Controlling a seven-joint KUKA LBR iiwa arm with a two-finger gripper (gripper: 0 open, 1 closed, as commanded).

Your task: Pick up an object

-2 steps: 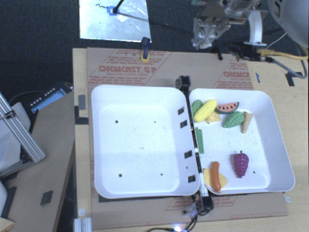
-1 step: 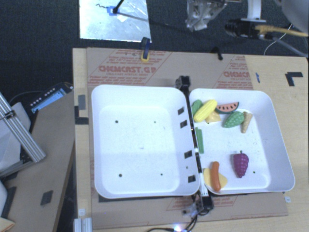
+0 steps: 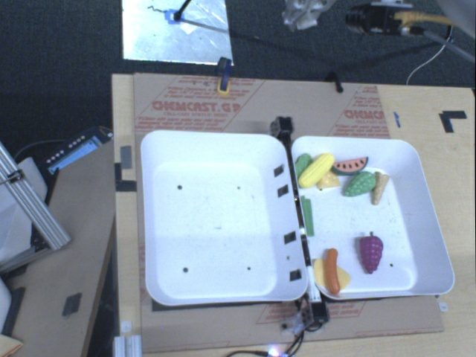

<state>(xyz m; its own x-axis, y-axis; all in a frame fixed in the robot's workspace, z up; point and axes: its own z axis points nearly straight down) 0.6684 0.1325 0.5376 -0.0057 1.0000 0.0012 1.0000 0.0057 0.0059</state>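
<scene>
Gripper (image 3: 306,13) hangs above the bench's far edge, well clear of both bins; finger state cannot be determined. Purple grape cluster (image 3: 371,252) lies alone in the right bin (image 3: 428,199). It looks light, rigid and bumpy; grasp across its narrow midsection.

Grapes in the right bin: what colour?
Purple, with a green stem, clear in the camera view: grapes.

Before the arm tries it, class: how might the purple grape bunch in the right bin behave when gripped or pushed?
The purple grape bunch looks like moulded toy food, so probably stiff and light. Its bumpy, tapering shape may slip between fingers. Lying flat, apart from other toys, it would likely slide rather than roll.
</scene>
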